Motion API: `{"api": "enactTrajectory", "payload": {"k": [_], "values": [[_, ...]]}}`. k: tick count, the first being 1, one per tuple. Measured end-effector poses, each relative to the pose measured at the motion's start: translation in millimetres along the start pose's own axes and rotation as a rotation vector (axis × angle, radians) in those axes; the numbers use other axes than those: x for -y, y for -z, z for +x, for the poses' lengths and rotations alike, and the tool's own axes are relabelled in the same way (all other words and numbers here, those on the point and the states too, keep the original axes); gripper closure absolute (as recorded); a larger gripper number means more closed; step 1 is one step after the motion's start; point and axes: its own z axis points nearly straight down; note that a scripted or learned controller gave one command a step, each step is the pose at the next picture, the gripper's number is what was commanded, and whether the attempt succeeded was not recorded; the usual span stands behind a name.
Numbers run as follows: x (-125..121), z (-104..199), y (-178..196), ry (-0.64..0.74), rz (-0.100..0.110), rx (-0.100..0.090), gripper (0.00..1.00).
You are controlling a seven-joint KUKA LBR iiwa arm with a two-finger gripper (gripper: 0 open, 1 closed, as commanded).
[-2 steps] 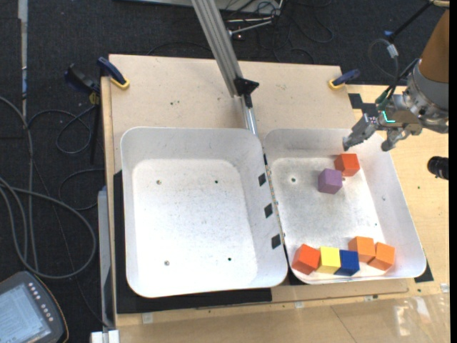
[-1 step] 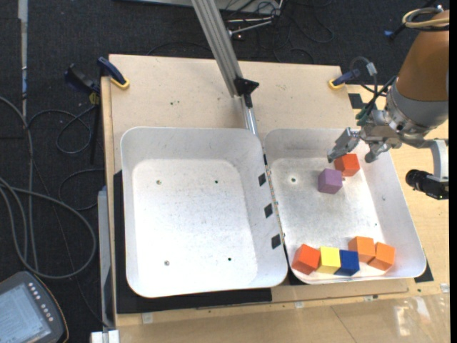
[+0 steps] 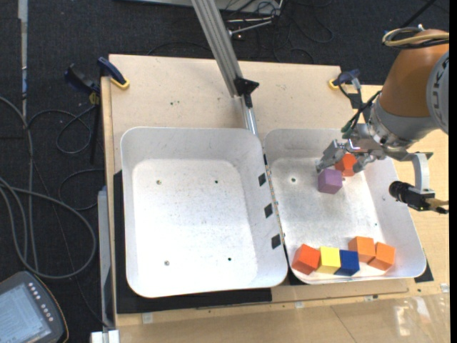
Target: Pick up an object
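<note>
A small purple block [image 3: 330, 181] is seen in the right bin [image 3: 400, 224], up near the far end. It looks like a cube with flat, smooth sides. Right behind it, a small orange block [image 3: 348, 164] is tucked under the hand.

The gripper [image 3: 337, 160] is placed just above these two blocks. Its grey metal fingers point down at the purple block and seem to touch its top. How far the fingers are spread cannot be told, and it cannot be told if the purple block is held or only touched.

The arm [image 3: 414, 84] is seen coming in from the right. It is round and smooth, with a shiny orange part and a grey part beside it.

At the near end of the right bin, a row of blocks is lined up against the wall. An orange cube [image 3: 307, 257] is at the left, then a yellow cube [image 3: 330, 258], then a blue cube [image 3: 349, 262], and two more orange cubes [image 3: 373, 252] are at the right. They are set close together and look to be touching.

The left bin [image 3: 143, 148] is white and shallow, with round corners and tiny dark specks. Both bins are set on a pale wooden board [image 3: 178, 91], side by side and touching.
</note>
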Motion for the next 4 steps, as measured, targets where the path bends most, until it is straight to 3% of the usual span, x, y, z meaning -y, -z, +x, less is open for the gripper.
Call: {"api": "enactTrajectory", "payload": {"k": [1,2,3,4], "values": [[1,6,-45,-0.002,0.000,0.000,0.00],[-1,5,-32,-0.003,-0.007,0.001,1.00],[-9,6,31,0.001,-0.014,0.003,1.00],[-9,6,28,0.001,-0.007,0.002,1.00]]}}
